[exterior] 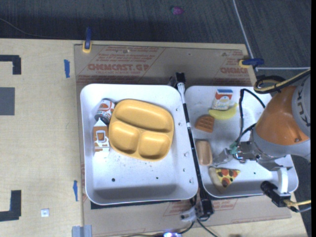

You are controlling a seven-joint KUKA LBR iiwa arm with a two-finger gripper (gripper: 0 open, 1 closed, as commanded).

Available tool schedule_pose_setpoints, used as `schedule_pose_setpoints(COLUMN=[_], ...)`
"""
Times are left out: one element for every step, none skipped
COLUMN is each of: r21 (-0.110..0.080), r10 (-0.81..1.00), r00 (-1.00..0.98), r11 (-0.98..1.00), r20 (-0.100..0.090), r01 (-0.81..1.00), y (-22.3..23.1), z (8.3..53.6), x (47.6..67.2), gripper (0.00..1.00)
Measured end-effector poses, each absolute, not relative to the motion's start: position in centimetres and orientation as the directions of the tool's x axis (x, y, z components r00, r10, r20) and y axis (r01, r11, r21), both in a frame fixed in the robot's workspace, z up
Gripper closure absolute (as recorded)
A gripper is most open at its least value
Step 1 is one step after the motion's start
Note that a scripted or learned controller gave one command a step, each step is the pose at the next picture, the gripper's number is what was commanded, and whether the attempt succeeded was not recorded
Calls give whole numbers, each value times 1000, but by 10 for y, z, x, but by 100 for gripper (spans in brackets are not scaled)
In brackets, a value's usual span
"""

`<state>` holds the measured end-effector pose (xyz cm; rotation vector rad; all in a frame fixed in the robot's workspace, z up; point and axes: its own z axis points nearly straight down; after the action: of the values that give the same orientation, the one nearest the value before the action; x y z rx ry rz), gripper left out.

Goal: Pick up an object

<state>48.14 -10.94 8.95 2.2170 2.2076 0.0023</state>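
Observation:
My gripper (230, 154) hangs low over the middle of the right bin (256, 132). It sits just right of a tan bread roll (203, 152) and just above a pizza slice (223, 176), and nothing shows in its grasp. Farther back in the same bin lie a brown cookie-like piece (205, 123), a yellow banana (223, 114) and a small white, red and blue figure (223, 98). The grey arm with its orange band (279, 127) covers the bin's right side.
The left bin (138, 186) holds a large yellow divided plate (140, 129), with a small can (104, 111) and an orange-and-white carton (100, 137) at its left. A black divider rail (187, 127) runs between the bins. Cables loop beside the arm.

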Motion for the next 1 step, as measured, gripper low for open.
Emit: schedule_pose_setpoints(r21=[21], r10=[1000], r00=[8], r11=[-8], r20=[-19], r01=[1000], y=[-113], z=[101], x=[483], gripper=[100])
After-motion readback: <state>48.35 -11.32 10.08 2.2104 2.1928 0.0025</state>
